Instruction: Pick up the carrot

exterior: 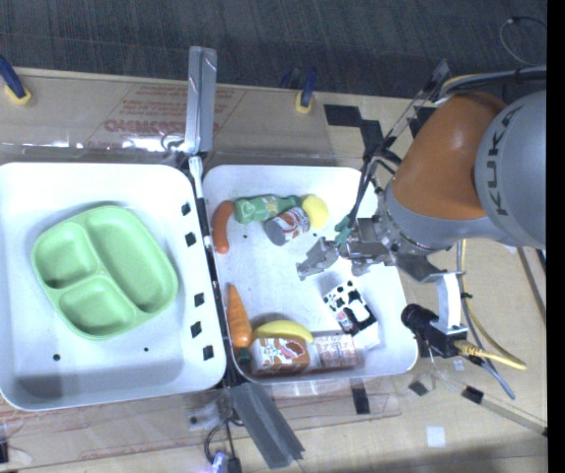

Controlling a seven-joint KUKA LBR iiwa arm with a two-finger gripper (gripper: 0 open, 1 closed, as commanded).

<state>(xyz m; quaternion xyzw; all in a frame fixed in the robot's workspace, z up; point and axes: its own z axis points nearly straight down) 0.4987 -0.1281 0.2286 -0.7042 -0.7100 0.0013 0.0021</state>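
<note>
The carrot (237,315) is orange and tapered. It lies lengthwise against the left wall of the right bin (385,286), its lower end touching a yellow banana-like toy (282,331). My gripper (317,260) hangs over the middle of the right bin, about a hand's width to the right of the carrot and a little farther back. It is apart from the carrot, with bare bin floor under it. Nothing orange shows at its tip.
An orange-red sausage shape (222,225), a green bottle (262,208), a lemon (314,208) and a small can (288,227) sit at the right bin's back. A flat packet (307,353) and a black-and-white item (349,307) lie near the front. The left bin holds a green divided plate (105,269).
</note>
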